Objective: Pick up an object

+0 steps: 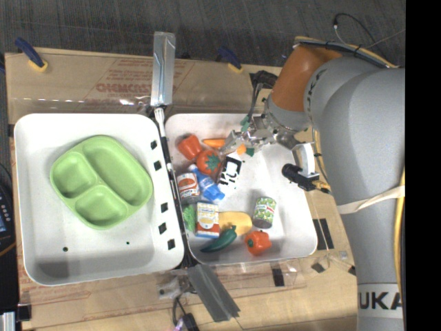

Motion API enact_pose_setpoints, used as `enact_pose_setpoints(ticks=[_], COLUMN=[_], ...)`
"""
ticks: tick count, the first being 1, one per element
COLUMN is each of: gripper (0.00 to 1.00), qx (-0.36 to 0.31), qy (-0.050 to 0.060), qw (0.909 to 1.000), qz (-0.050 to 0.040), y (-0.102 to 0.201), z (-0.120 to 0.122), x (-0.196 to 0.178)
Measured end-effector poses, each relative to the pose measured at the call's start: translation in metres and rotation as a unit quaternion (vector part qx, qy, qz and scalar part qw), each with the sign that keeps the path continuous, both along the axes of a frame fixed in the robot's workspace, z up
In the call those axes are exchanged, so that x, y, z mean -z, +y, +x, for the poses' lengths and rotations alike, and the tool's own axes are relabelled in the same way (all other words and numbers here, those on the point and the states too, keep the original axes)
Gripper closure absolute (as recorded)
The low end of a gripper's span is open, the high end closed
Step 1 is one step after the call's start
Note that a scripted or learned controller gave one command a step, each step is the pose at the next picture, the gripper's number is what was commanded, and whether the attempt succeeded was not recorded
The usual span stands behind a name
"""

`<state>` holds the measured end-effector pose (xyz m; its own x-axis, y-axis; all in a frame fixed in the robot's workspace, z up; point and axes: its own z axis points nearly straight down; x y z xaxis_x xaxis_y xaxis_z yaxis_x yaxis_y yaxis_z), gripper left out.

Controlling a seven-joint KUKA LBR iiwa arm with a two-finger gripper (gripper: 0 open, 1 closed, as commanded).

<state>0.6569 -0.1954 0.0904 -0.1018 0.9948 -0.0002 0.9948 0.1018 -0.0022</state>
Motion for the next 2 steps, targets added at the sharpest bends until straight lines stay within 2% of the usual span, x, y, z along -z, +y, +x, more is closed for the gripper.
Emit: enact_pose_setpoints(ticks=[1, 2], gripper=[0.0, 1.0], qx=[0.021, 0.019], qy=[-0.001, 0.002], qw=[0.9998, 0.9998], qz=[0.0003, 0.0004], y=[0.11, 0.11], z=[0.001, 0.0007], x=[-0.1018, -0.1085])
